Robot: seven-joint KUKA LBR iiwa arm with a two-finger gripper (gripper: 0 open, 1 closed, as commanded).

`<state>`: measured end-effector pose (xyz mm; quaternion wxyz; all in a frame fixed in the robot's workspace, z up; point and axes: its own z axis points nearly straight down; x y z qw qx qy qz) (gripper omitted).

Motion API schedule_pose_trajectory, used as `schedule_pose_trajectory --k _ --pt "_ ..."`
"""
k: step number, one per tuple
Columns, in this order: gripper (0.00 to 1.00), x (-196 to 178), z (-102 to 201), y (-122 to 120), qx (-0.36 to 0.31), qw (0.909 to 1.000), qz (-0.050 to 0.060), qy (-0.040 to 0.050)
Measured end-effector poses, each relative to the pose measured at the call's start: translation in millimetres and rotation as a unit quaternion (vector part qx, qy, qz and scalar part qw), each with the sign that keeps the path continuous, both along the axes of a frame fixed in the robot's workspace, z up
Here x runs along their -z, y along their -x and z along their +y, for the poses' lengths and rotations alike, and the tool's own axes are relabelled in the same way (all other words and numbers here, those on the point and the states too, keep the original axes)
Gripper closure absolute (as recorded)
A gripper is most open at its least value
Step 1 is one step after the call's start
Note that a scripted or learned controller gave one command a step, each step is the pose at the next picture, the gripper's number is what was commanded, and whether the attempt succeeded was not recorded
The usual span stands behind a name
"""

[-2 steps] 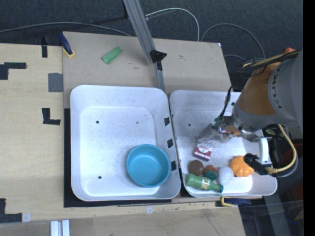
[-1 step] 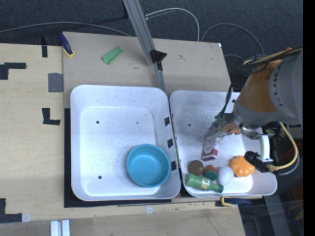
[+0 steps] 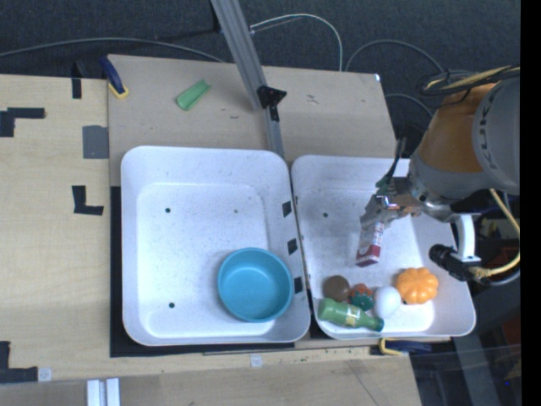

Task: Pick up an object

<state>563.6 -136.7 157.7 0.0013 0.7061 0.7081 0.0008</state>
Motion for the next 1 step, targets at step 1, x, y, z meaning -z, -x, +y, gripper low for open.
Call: schedule_pose_trajectory --k 1 --pt "1.0 -56.5 -7.8 -7.0 0.001 1.0 -0.001 0.0006"
